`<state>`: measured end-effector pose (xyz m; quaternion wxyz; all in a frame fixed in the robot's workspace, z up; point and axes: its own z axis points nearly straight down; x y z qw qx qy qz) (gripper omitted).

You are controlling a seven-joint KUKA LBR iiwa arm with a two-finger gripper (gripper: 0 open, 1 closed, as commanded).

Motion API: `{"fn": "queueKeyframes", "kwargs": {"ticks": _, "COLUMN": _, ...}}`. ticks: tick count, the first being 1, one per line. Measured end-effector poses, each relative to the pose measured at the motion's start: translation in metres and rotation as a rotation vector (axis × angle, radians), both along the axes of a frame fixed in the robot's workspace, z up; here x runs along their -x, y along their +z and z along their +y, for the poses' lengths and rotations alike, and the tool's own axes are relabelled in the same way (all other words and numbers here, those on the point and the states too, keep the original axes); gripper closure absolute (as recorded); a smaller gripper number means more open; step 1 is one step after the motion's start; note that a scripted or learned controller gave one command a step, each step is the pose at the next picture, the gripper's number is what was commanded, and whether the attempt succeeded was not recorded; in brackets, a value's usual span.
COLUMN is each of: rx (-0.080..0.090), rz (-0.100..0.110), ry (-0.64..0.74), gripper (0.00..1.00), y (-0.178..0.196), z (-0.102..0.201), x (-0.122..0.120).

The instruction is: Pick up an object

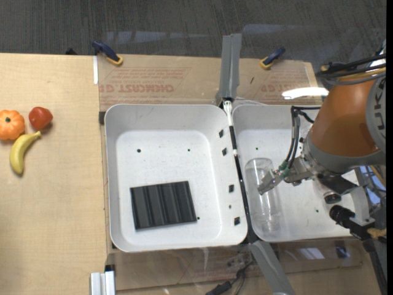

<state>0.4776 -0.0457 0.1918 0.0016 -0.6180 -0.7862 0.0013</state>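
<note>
In the camera view the grey arm with its orange band (344, 118) reaches in from the right of the frame over the right-hand shallow white bin (307, 223); its gripper (273, 180) sits low in that bin's left half, right at a clear plastic cup (263, 192) lying on its side near the dividing wall; the jaws are at the cup's upper part, but whether they are spread or closed, and whether the cup is between them, I cannot tell. The cup looks to rest on the bin floor, so by my reading the pick is at the reach-and-grasp stage; closing firmly and lifting are left to do.

Counted: two white bins, the left-hand one (123, 165) holding one dark ribbed rectangular tray (163, 204) in its lower middle; one clear cup; on the wooden tabletop (55, 226) at the left of the frame, one small orange pumpkin-like fruit (10, 125), one red tomato-like fruit (40, 118) and one yellow banana (21, 152); two blue-and-orange clamps (107, 52) at the upper edge.
</note>
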Motion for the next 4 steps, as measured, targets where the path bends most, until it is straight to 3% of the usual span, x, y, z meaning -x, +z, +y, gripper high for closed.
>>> {"fn": "queueKeyframes", "kwargs": {"ticks": 1, "rx": 0.003, "rz": -0.002, "ry": -0.267, "gripper": 0.00, "y": 0.037, "z": 0.004, "x": -0.001}}
{"fn": "queueKeyframes", "kwargs": {"ticks": 2, "rx": 0.004, "rz": 0.000, "ry": -0.469, "gripper": 0.00, "y": 0.011, "z": -0.115, "x": -0.010}}
{"fn": "queueKeyframes", "kwargs": {"ticks": 3, "rx": 0.002, "rz": 0.001, "ry": -0.425, "gripper": 0.00, "y": -0.070, "z": -0.155, "x": -0.056}}
{"fn": "queueKeyframes", "kwargs": {"ticks": 4, "rx": -0.006, "rz": 0.002, "ry": -0.349, "gripper": 0.00, "y": -0.102, "z": -0.160, "x": -0.081}}
